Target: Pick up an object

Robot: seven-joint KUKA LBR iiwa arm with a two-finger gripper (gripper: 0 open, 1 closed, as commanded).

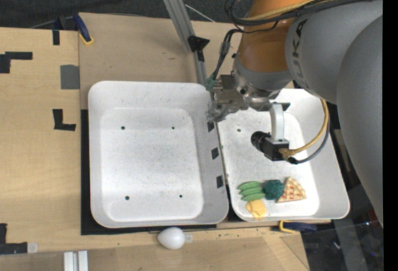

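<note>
Gripper [224,102] at 11 o'clock of the right bin [333,204]; clenched or released, I cannot tell.
4 toys sit at that bin's 6 o'clock: green pods [250,189], dark broccoli [272,188], yellow piece [256,207], pizza slice [291,191].

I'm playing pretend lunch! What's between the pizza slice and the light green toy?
A dark green bumpy toy sits between the pizza slice and the light green toy, in the camera view.

The left bin [149,139] is white, grey-speckled; the right bin [326,192] is white. The pod [250,189] is green, the floret [272,188] teal, the wedge [291,191] orange with dots.
</note>
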